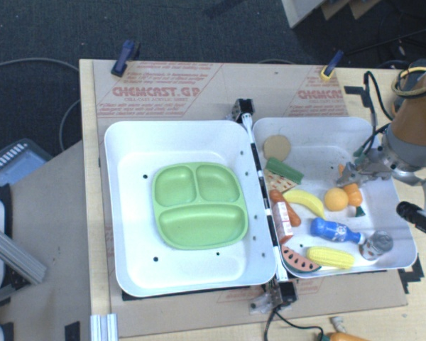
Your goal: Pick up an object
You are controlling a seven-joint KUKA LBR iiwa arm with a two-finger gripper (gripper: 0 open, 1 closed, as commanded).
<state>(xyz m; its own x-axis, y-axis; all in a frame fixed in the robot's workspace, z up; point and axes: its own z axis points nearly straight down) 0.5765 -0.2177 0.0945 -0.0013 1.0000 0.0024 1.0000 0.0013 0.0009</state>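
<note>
The pincer (pixel 351 170) hangs low over the right bin (pixel 319 128), a shallow tray of smooth white plastic with rounded corners; whether it is released or clenched cannot be told, since its tip is a small dark tangle of metal just above the toys. Directly below it sit a round orange fruit (pixel 336 199) with a matte skin and a small orange carrot-like piece (pixel 353 192), the two touching. To their left lies a curved, glossy yellow banana (pixel 304 202). Farther left are a green oblong block (pixel 283 169), a flat tan disc (pixel 276 147) and a red bottle-shaped toy (pixel 284 214) lying along the bin's left wall. Toward the near edge rest a blue bottle (pixel 336 230) with a white label, a shiny silver cap-like piece (pixel 376 244), a knobbly yellow corn cob (pixel 329 257) and a red watermelon wedge (pixel 299 259) with a green rind.

The left bin (pixel 121 190) holds a pale green divided plate (pixel 199 204) with three smooth compartments. Both bins rest on a brown cardboard-covered surface (pixel 163 87) printed with red lettering.
</note>
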